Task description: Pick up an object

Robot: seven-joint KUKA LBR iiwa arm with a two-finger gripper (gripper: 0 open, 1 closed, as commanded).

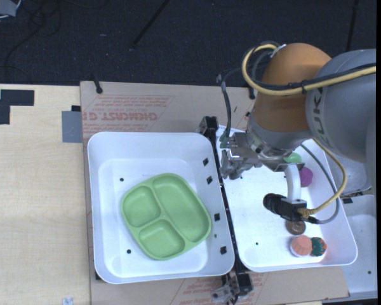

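Pink-and-green toy (307,246) near right bin's (343,259) front right corner: likely light, soft; grasp across its middle. Gripper (232,164) at bin's back left edge; pincer state unclear.

A green divided plate (166,216) lies in the left bin (108,151); the arm's gripper (232,165) hangs over the right bin's (343,246) upper-left corner.

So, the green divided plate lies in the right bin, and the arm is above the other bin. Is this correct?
Not quite. The camera view shows the green divided plate lying in the left bin, not the right one. The rest holds: the arm is above the other bin, the right bin, where the gripper sits near that bin's upper left corner.
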